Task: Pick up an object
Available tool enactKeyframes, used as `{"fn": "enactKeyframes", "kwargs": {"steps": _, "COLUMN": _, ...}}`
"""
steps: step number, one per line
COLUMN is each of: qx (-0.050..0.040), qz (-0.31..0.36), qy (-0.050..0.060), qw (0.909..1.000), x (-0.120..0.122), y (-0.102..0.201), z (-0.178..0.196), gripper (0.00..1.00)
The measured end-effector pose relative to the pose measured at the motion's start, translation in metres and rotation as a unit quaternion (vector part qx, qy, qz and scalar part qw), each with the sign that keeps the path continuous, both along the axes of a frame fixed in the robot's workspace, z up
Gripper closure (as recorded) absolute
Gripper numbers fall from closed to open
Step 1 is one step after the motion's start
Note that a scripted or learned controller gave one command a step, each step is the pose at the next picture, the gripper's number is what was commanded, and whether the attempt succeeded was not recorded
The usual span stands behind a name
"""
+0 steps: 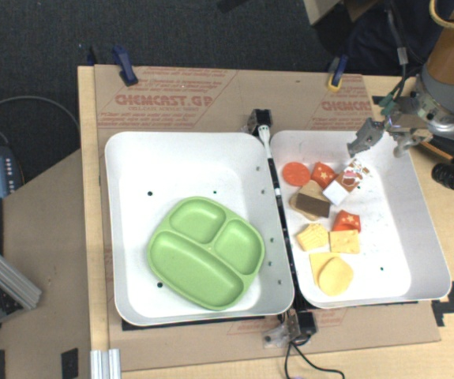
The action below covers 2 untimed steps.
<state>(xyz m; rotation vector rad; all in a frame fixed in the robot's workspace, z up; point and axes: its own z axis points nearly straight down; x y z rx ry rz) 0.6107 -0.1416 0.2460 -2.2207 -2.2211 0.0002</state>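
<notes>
Several toy food pieces lie in the right bin (pixel 416 212): a red disc (pixel 295 173), a red block (pixel 324 172), a small white and red piece (pixel 347 180), a brown block (pixel 312 204), a red wedge (pixel 347 222), two yellow cheese blocks (pixel 313 236) and a yellow round piece (pixel 334 275). My gripper (pixel 384 142) hovers over the bin's far right part, just above and right of the white and red piece. Its fingers (pixel 364 140) are spread open with nothing between them.
A green divided plate (pixel 207 251) sits in the left bin (pixel 132 180). A black rail (pixel 275 196) separates the bins. Blue clamps (pixel 124 65) hold the cardboard base at the back. The arm's orange band (pixel 452 50) rises at the top right.
</notes>
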Motion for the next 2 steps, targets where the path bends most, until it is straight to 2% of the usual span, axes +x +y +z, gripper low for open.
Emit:
{"fn": "enactKeyframes", "kwargs": {"steps": 1, "qx": 0.0018, "qz": 0.003, "qy": 0.005, "qw": 1.0, "x": 0.039, "y": 0.048, "z": -0.127, "gripper": 0.0}}
{"fn": "enactKeyframes", "kwargs": {"steps": 2, "qx": 0.0005, "qz": -0.001, "qy": -0.003, "qw": 1.0, "x": 0.043, "y": 0.032, "z": -0.16, "gripper": 0.0}}
